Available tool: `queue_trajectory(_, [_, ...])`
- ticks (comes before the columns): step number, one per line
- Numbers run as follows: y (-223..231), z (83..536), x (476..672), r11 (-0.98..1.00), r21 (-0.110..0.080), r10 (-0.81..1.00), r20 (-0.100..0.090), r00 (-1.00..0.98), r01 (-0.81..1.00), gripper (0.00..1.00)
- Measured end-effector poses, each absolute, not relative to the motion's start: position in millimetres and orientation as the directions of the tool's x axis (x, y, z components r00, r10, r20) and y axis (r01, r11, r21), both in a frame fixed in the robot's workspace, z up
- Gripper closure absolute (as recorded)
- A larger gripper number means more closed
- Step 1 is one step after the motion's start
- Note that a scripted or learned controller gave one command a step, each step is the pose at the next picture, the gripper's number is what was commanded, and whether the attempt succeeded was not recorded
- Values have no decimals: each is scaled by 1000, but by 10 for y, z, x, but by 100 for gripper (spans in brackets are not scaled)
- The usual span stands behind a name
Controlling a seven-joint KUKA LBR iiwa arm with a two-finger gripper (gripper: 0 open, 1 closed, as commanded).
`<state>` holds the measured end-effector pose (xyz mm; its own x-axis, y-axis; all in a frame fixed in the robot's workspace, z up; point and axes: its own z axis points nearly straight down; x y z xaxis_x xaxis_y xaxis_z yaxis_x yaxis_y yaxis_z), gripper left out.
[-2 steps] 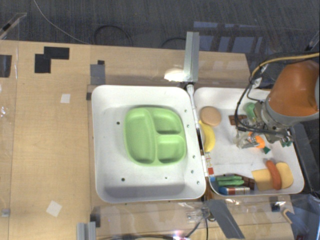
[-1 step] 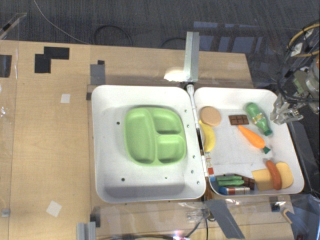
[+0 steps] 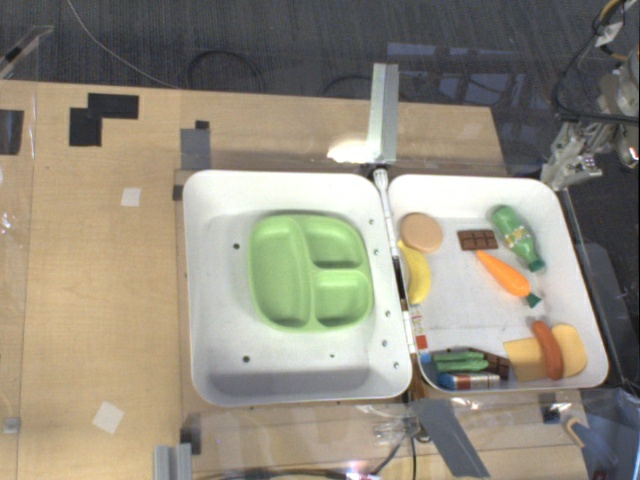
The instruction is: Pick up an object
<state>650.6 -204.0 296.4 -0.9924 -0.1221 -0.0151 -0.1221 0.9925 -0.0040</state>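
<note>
We see the gripper [image 3: 572, 160] parked near the right bin's [image 3: 455, 280] far corner, and we cannot tell how it is set; for a clean pick we judge it best to drop onto the carrot [image 3: 503, 275], which lies well apart from the banana [image 3: 418, 274] and cookie [image 3: 422, 232]. The left bin [image 3: 215, 268] holds a green divided plate [image 3: 308, 271]; both sit on a pale wooden table [image 3: 90, 268] against dark carpet [image 3: 250, 18].

Toy foods [image 3: 505, 273] scattered in right bin [image 3: 575, 258]
</note>
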Motion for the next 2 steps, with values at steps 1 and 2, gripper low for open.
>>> queue_trajectory(1, [-2035, 3107, 6528, 992, -7, -123, -27, -992, -123, 100])
queue_trajectory(2, [-2030, 3250, 6550, 992, -10, -125, -39, -991, -124, 100])
